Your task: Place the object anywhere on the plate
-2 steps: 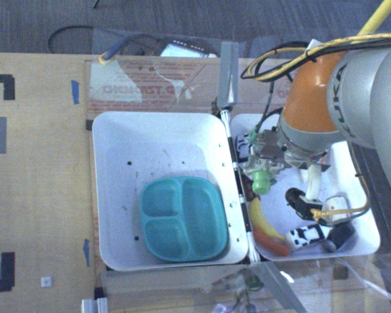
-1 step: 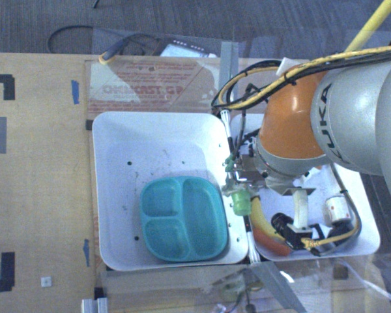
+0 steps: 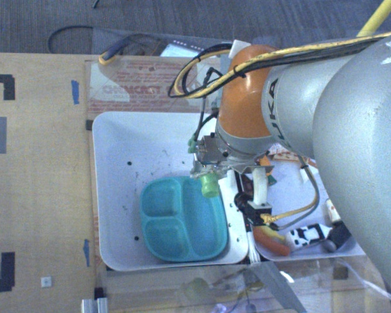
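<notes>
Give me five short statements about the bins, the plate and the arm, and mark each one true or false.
1. The teal plate lies in the left bin. True.
2. The plate is round with no compartments. False: it is roughly rectangular, with three compartments.
3. A small light green object sits at the end effector, over the plate's upper right edge. True.
4. The arm reaches in from the view's left. False: it comes in from the right, its orange band above the wrist.
5. The right bin holds a black-and-white item and an orange one. True.
</notes>
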`<state>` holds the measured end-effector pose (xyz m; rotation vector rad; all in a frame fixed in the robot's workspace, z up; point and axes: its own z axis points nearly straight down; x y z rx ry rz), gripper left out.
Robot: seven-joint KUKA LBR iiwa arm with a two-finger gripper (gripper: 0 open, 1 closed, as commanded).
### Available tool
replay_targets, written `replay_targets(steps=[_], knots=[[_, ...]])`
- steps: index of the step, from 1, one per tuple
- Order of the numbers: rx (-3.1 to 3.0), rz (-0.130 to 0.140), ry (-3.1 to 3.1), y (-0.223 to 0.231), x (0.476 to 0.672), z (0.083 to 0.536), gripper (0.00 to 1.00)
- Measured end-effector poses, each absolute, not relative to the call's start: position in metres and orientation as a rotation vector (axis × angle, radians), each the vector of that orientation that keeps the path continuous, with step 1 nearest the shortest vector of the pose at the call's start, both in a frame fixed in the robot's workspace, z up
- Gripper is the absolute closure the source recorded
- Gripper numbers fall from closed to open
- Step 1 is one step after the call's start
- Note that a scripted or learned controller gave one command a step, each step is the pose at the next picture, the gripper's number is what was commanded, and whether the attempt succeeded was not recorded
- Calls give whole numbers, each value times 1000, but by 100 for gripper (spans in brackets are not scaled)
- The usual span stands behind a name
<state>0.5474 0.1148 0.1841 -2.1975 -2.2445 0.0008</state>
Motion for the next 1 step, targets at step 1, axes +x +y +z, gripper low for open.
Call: replay_targets(steps=[1], knots=[[-2197, 1, -2245, 115, 547, 184, 0]])
